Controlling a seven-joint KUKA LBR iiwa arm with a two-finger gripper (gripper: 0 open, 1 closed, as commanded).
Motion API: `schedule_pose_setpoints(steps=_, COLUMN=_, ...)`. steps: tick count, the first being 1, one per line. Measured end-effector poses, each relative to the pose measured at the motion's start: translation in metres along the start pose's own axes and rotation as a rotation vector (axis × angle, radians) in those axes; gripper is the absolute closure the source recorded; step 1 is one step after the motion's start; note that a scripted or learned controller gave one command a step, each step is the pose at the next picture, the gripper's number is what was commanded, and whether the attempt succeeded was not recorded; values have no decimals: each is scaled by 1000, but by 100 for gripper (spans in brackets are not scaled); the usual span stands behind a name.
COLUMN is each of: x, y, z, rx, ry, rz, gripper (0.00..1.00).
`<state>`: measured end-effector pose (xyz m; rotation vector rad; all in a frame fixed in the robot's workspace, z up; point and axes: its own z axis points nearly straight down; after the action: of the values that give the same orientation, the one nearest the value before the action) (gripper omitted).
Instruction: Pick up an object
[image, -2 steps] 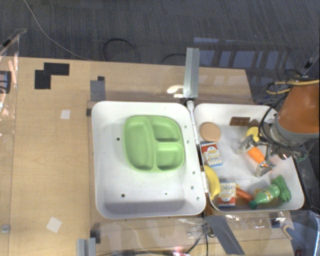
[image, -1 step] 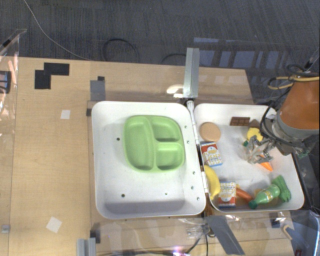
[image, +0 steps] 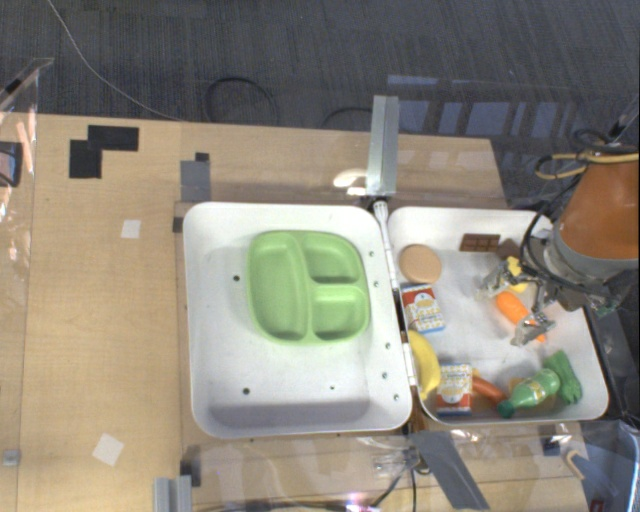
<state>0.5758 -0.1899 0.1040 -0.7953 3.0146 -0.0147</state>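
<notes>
My gripper (image: 514, 304) hangs low over the right side of the right bin (image: 470, 415), under the grey wrist and its orange band. It stands open. One metal finger (image: 496, 280) is at the upper left and the other at the lower right. A small orange item (image: 511, 306) lies on the bin floor between the two fingers, with gaps on both sides as far as I can tell. A little yellow piece (image: 514, 266) sits just behind it.
The right bin also holds a round tan bun (image: 421, 264), a brown chocolate bar (image: 479, 242), two small cartons (image: 425, 309) (image: 455, 388), a banana (image: 426, 362), a carrot (image: 488, 388) and a green bottle (image: 538, 389). A green divided plate (image: 305, 285) lies in the left bin (image: 210, 380).
</notes>
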Motion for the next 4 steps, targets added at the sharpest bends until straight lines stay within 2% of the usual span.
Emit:
schedule_pose_setpoints(steps=1, x=2, y=7, z=14, rx=-7, ry=10, rz=33, gripper=0)
schedule_pose_setpoints(steps=2, x=-3, y=5, z=-1, rx=1, ry=-1, rz=28, gripper=100)
schedule_pose_setpoints(steps=3, x=-3, y=6, z=0, rx=0, ry=0, rz=28, gripper=0)
schedule_pose_setpoints(steps=4, x=-4, y=11, z=14, rx=-7, ry=10, rz=41, gripper=0)
